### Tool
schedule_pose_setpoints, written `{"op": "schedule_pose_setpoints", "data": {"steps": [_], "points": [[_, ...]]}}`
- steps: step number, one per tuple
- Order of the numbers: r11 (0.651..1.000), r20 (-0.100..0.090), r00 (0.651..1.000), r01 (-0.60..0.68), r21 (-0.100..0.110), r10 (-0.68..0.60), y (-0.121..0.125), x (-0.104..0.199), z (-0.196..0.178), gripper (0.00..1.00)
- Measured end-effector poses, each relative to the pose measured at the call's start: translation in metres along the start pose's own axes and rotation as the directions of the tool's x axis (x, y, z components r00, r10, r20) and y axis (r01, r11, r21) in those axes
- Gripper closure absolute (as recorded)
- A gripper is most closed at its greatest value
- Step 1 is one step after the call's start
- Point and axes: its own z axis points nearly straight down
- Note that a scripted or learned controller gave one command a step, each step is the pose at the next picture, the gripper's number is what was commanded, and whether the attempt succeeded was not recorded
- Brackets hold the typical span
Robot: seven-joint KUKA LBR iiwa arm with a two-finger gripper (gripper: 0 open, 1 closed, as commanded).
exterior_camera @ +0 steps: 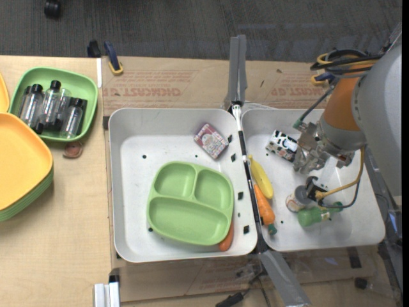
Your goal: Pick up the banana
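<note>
- The banana (pixel 261 178) is lying in the right bin (pixel 358 235), against its left wall, just above a carrot (pixel 264 208).
- The tool (pixel 307 162) is being held over that bin; its opening cannot be told.

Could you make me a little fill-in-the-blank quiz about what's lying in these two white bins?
1. The banana lies in the ____ bin, along the divider.
2. Just below the banana lies an orange ____.
3. The green divided plate has ____ compartments.
4. The small pink packet lies in the ____ bin.

Missing words: right; carrot; three; left
</note>
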Motion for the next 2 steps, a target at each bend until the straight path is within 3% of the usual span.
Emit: {"op": "schedule_pose_setpoints", "data": {"steps": [1, 2], "points": [[0.997, 0.0, 0.997, -0.077, 0.0, 0.077, 0.011, 0.031, -0.032, 1.0], [0.962, 0.0, 0.962, 0.271, -0.001, -0.271, 0.03, 0.003, -0.038, 1.0]]}}
